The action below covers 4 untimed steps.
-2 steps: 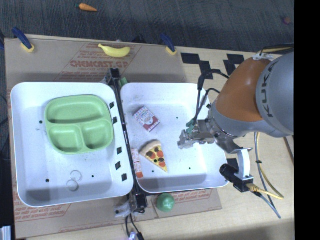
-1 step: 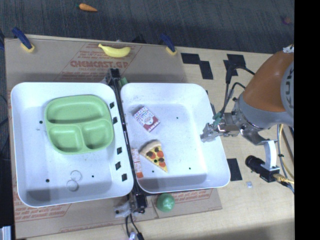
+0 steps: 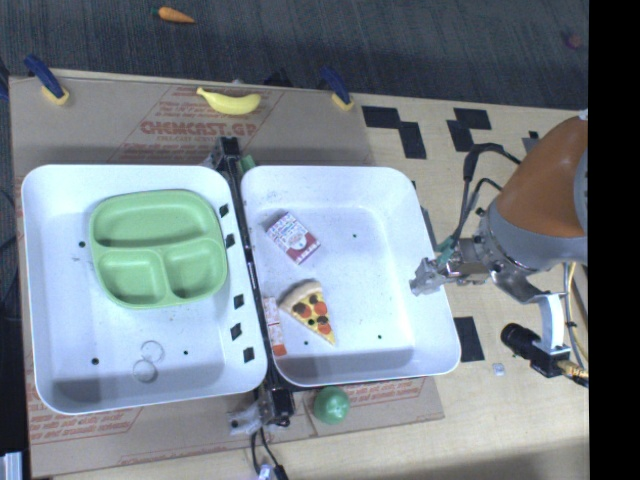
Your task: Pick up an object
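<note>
In the right bin (image 3: 400,193) lie a small red and white box (image 3: 291,237) and, nearer the front, a toy pizza slice (image 3: 310,312). A thin red and white card (image 3: 272,330) rests against that bin's left wall. My gripper (image 3: 430,275) hangs at the right bin's right rim, well to the right of the pizza slice and the box. Nothing shows between its fingers. The grey arm with its orange band (image 3: 545,183) reaches in from the right.
The left bin (image 3: 50,298) holds a green divided tray (image 3: 158,246). A green ball (image 3: 331,404) sits on the cardboard in front of the right bin. A toy banana (image 3: 229,99) lies behind the bins. Blue clamps (image 3: 45,78) hold the cardboard's back edge.
</note>
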### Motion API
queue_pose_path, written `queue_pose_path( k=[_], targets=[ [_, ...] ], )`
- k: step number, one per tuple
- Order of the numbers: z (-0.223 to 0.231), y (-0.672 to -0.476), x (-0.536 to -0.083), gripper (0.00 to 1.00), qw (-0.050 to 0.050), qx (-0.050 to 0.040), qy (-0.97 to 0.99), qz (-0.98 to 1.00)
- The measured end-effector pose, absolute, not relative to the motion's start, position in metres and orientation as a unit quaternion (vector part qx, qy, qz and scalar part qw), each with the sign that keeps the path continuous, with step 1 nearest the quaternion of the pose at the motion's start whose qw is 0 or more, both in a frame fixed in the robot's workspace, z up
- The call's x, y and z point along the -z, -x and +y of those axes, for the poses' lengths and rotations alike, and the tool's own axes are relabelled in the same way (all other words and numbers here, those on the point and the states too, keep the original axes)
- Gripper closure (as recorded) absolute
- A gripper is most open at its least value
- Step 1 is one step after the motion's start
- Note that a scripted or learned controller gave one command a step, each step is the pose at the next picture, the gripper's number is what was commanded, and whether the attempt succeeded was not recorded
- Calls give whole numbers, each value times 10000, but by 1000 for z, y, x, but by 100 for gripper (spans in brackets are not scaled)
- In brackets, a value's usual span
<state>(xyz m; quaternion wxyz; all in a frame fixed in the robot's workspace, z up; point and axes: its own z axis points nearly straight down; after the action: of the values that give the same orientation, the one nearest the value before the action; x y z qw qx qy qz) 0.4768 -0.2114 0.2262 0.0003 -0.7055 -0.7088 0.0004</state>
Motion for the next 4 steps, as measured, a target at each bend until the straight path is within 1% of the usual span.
queue_pose_path(
  k=[1, 2, 3, 4],
  targets=[
    [-211, -476, -218, 100, 16, -8, 7054, -7088],
    [-212, -478, -260, 100, -17, 4, 7050, -7092],
    [-211, -520, -217, 100, 4, -6, 7049, -7093],
    [-211, -486, -227, 100, 7, -4, 7054, -7088]
  ],
)
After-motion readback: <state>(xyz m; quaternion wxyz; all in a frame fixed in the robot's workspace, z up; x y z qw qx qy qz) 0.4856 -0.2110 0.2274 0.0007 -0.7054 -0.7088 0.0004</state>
